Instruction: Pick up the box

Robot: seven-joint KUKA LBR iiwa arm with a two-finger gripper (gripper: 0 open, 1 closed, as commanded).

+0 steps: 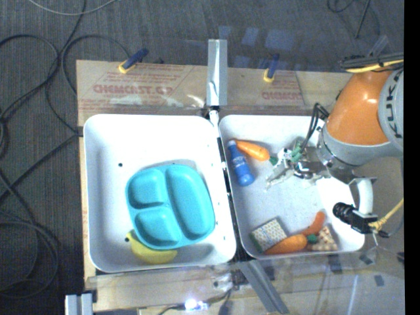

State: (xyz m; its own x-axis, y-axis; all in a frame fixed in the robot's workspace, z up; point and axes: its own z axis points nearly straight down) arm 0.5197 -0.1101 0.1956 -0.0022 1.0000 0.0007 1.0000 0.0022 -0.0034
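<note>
The arm (367,120) reaches in from the right over the right bin (259,192). Its pincer (281,169) hangs above the bin's middle with the fingers spread apart and nothing between them. The box (269,233), small with a checked top, lies near the bin's near edge, well apart from the pincer, touching a carrot (292,243) to its right. Another carrot (254,150) lies at the far side beside a blue bottle (239,164), which sits along the bin's left wall. In the left bin (105,195) a blue tray (170,205) with three compartments rests over a banana (152,253). Both bins stand on the worktop (151,90).
</note>
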